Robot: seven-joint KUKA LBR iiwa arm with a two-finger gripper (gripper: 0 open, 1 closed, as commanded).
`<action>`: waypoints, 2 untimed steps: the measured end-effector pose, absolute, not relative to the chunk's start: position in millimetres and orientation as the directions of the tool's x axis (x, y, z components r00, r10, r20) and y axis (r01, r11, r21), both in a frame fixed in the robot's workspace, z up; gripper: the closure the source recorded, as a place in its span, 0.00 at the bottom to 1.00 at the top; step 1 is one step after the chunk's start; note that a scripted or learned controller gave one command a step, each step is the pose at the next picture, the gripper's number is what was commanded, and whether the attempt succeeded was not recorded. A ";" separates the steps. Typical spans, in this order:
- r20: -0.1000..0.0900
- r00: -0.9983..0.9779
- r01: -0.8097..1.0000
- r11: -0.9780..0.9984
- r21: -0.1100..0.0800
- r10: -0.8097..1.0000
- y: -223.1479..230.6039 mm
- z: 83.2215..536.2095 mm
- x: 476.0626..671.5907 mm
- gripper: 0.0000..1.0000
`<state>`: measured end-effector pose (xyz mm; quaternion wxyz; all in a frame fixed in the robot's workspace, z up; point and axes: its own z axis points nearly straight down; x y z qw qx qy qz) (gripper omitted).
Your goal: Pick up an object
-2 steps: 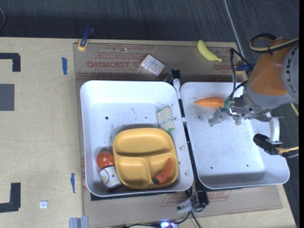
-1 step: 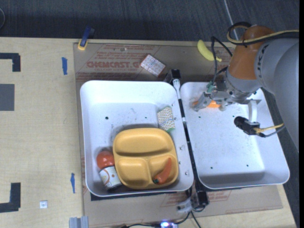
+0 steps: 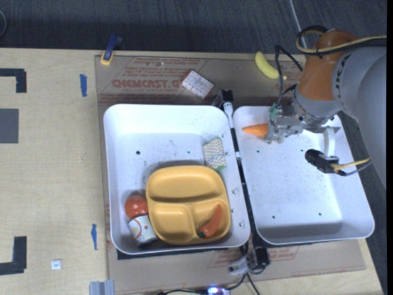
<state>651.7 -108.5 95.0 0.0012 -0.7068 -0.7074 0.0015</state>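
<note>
Two white bins on desk [image 3: 49,165]. Claw [image 3: 276,132] low in right bin's [image 3: 307,220] far-left corner, right beside orange carrot [image 3: 255,129], likely grasp target; finger state: cannot tell.

1. The carrot [image 3: 255,129] is a small orange cone, a toy by its smooth look, lying flat on the floor of the right bin [image 3: 307,226] near that bin's far left corner
2. Its pointed tip faces left toward the wall between the two bins, and its thick end faces right
3. The thick end sits at the gripper [image 3: 274,134], touching or just beside the fingertips; whether it is pinched between them cannot be told
4. It lies well apart from the bin's near wall, with bare white floor on its near side
</note>
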 end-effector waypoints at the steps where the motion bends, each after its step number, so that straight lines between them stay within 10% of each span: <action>1: 0.001 -0.002 1.000 0.002 0.002 1.000 -34.9 185.6 667.2 1.00; 2: 0.001 0.000 1.000 0.000 -0.002 1.000 -16.9 215.0 603.0 1.00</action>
